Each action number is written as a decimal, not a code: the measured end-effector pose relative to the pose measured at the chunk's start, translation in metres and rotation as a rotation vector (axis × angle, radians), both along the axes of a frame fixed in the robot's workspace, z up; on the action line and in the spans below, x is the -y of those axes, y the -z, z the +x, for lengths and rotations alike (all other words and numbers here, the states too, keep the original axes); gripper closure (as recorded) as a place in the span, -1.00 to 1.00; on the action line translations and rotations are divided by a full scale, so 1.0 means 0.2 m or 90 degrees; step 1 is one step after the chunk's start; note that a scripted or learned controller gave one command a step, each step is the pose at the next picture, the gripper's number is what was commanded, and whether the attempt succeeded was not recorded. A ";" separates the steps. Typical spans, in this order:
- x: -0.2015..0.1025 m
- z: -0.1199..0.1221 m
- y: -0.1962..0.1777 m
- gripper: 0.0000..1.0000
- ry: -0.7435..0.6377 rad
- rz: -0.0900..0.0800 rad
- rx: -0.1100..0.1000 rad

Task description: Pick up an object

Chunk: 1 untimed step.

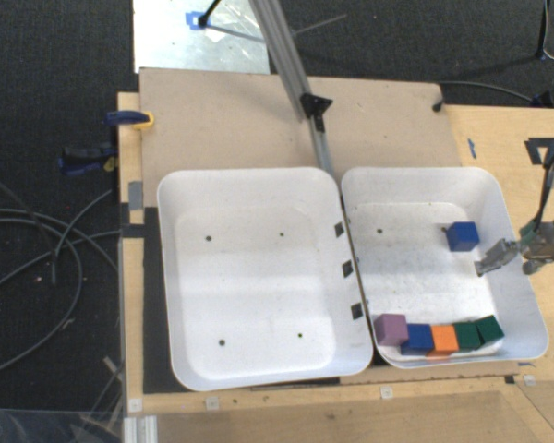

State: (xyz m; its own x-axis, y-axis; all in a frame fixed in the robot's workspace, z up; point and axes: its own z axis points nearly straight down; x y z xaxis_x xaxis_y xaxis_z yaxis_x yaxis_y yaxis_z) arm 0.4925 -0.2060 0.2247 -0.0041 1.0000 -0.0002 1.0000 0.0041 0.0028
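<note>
The gripper (504, 257) is seen at the right bin's (415, 185) three o'clock rim, nothing between its parted fingers. A blue block (462, 236) lies just beside it at ten o'clock. No object has been lifted; approach and grasp are judged outstanding.

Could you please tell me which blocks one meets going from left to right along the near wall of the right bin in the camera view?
Purple block → blue block → orange block → dark green block → second green block.
</note>
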 end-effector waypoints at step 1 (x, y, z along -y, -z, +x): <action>0.00 0.33 0.60 -1.00 -0.002 0.000 -0.003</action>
